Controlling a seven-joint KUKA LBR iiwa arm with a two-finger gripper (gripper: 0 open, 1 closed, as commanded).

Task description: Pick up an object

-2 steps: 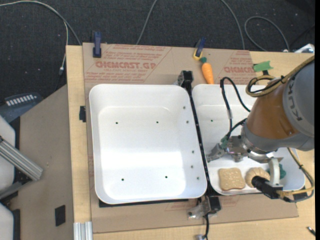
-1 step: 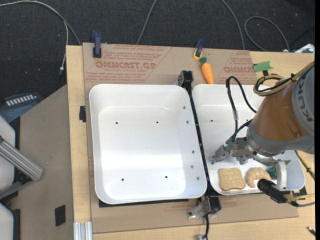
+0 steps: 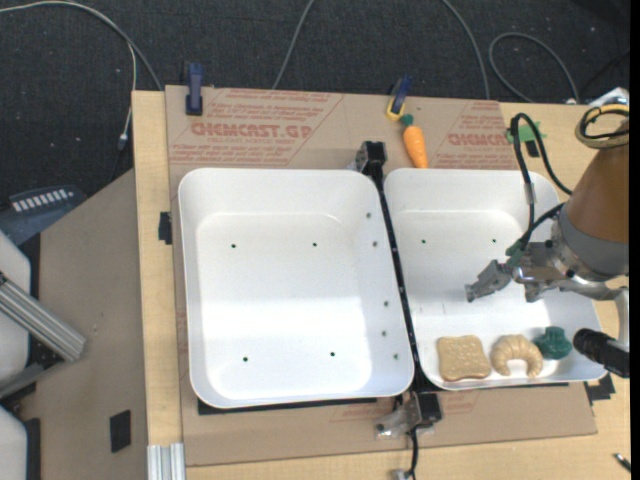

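Nearest the lens, along the front wall of the right bin [image 3: 455, 183], lie my three candidates: a square toast slice [image 3: 463, 358], a pale croissant [image 3: 517, 355] just beside it, and a small green piece [image 3: 552, 344] touching the croissant's far end; I judge the toast the easiest pick, since it sits flat with bare floor on its left side. My gripper [image 3: 488, 283] hangs above the bin floor, behind the toast and apart from it, holding nothing; I cannot tell from this slant whether it is spread or pinched. To do this well I would bring it forward over the toast's middle, turn the wrist so the closing line runs across the slice and not into the croissant, and descend straight; the bin's front wall is close, so a slanted approach risks a scrape. Beyond that, the left bin [image 3: 200, 298] is well apart, and an orange carrot [image 3: 415, 146] rests on the cardboard behind both bins.
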